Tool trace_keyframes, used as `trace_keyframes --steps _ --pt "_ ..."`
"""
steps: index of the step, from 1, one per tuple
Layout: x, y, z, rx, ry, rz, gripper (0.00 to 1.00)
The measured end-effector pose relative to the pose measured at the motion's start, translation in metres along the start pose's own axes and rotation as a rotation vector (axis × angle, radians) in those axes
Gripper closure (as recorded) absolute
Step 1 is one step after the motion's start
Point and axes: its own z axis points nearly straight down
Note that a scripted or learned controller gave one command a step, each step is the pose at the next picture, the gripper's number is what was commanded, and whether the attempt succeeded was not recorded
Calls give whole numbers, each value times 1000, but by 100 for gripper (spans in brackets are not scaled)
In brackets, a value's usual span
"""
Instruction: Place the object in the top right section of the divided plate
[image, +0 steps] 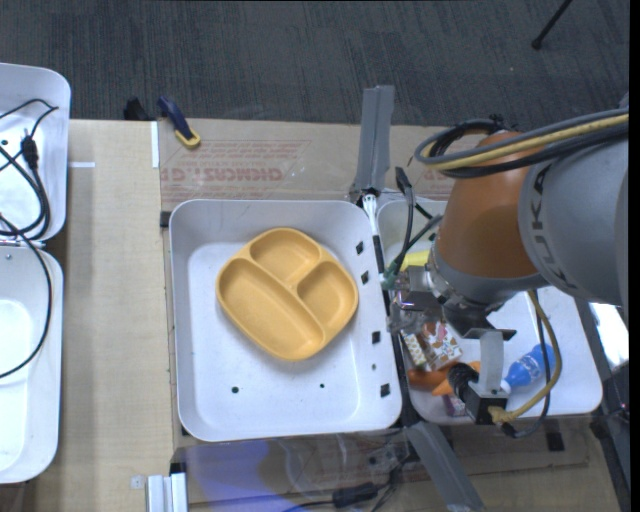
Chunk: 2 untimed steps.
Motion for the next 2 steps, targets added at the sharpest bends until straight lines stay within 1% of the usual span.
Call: trace_keyframes --steps 1,2 --pt "37 -4 -17 1 -2 -256 100" --pt "37 -4 -17 1 -2 -256 0"
